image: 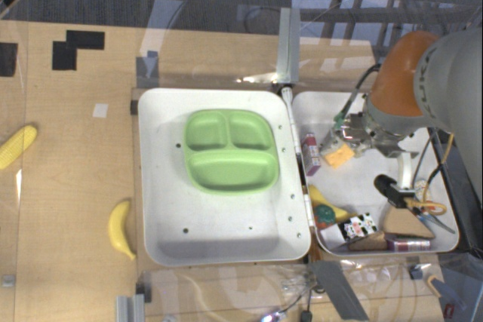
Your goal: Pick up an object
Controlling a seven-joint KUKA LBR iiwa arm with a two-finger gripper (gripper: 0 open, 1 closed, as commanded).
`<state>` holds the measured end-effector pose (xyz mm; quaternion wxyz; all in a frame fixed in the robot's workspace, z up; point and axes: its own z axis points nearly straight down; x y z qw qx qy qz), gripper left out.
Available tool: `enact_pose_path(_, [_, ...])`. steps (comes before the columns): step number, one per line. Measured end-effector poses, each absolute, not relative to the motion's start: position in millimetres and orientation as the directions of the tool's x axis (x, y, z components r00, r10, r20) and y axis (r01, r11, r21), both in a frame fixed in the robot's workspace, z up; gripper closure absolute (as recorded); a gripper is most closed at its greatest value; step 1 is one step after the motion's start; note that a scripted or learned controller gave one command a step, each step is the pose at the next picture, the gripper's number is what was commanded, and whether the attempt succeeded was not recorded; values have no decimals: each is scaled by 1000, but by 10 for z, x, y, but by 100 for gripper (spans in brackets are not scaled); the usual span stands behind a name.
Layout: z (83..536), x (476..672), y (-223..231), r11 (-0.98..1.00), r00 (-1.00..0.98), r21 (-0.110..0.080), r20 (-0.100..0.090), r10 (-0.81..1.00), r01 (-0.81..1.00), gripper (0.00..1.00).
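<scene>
The KUKA arm's gripper (349, 136) hangs low over the right-hand bin (321, 106), level with the green divided plate (230, 149) and off to its right, across the wall between the bins. Whether the gripper is open or closed cannot be told from this angle, nor whether it has hold of anything. A yellow-orange wedge (338, 156), the nearest object, sits directly under the gripper, touching it or just short of it, also right of the plate. The grey arm (453, 79) with its orange band (396, 79) reaches in from farther right.

Between the plate and the wedge, a small pink-and-white tube (309, 145) lies along the bin's near wall. Below and to the right of the plate, in the bin's lower corner, are clustered a yellow banana-shaped piece (320, 197), a green round item (326, 213), a white box with a black-and-coloured print (359, 225), a brown cardboard piece (404, 222) and a dark marker (408, 243).

The plate itself lies flat in the middle of the left bin (166, 162). Left of the plate, out on the wooden bench (68, 185), lie two bananas: one (16, 145) well apart from it, another (121, 227) closer and lower, just outside the bin.
</scene>
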<state>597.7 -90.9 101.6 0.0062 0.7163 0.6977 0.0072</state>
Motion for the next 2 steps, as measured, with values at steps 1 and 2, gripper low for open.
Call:
enact_pose_path(1, [2092,6280,-444,159,-159,8,-1,987,987,100])
enact_pose_path(2, [2080,5920,-67,173,-173,4,0,985,985,100])
